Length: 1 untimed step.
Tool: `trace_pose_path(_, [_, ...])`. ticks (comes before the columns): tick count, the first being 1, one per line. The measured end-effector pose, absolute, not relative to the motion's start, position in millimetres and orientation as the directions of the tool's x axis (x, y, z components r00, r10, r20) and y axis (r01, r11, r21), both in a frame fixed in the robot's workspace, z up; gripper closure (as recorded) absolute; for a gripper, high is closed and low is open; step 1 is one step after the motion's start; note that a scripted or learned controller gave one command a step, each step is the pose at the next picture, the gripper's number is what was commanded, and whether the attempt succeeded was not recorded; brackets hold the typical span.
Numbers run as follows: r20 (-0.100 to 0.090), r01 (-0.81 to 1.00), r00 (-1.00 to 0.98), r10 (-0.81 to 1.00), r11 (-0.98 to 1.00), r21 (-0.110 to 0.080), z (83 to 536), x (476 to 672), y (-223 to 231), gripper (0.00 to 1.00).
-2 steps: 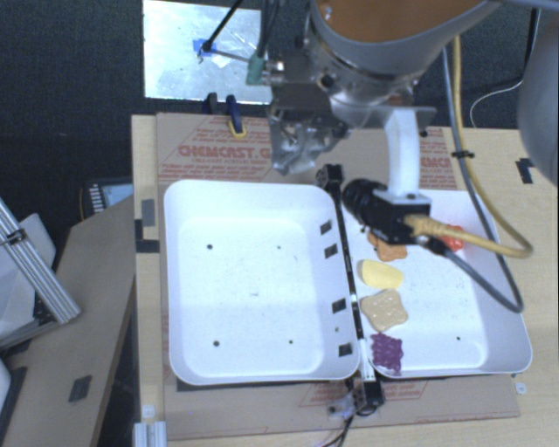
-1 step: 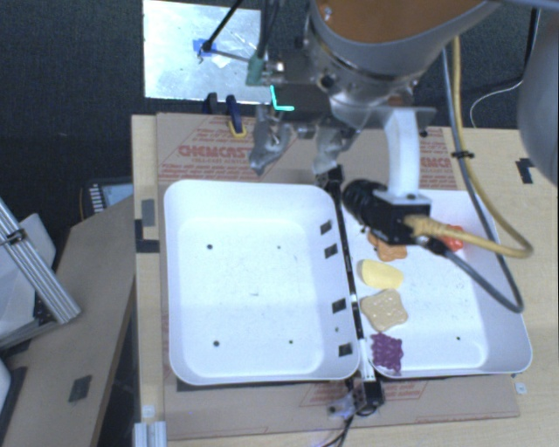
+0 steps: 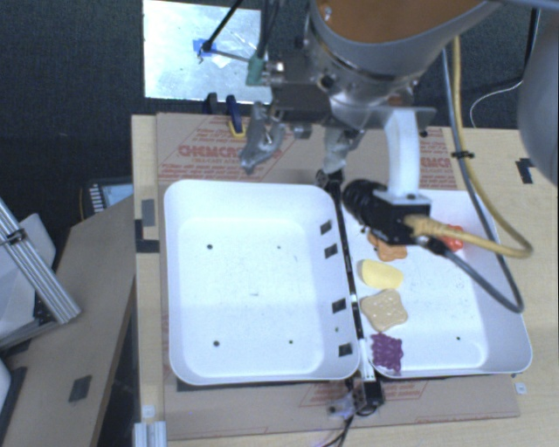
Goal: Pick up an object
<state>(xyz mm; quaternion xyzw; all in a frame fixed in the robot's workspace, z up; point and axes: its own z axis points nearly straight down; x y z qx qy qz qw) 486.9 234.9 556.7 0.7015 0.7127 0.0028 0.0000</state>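
Bench [image 3: 144, 288] | right bin [image 3: 489, 340]: yellow piece [image 3: 382, 276], tan slice [image 3: 384, 308], purple cluster [image 3: 387, 351]

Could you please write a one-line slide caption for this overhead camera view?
End effector raised above the bins' far edge; yellow piece, tan bread slice and purple grapes lie in the right bin.

Toy foods [image 3: 383, 276] in right bin [image 3: 489, 349], perhaps four.

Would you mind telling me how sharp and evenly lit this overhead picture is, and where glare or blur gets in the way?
In the camera view, the left bin is bright and nearly washed out; the arm at the top, close to the lens, is blurred; the yellow piece, tan piece and purple piece in the right bin look soft but distinguishable; shadows are faint.
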Motion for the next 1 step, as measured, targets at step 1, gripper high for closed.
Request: trace_pose_path(1, [0.004,1.000,-0.016,1.000,0.016,0.004,556.7,486.9,234.9,0.00])
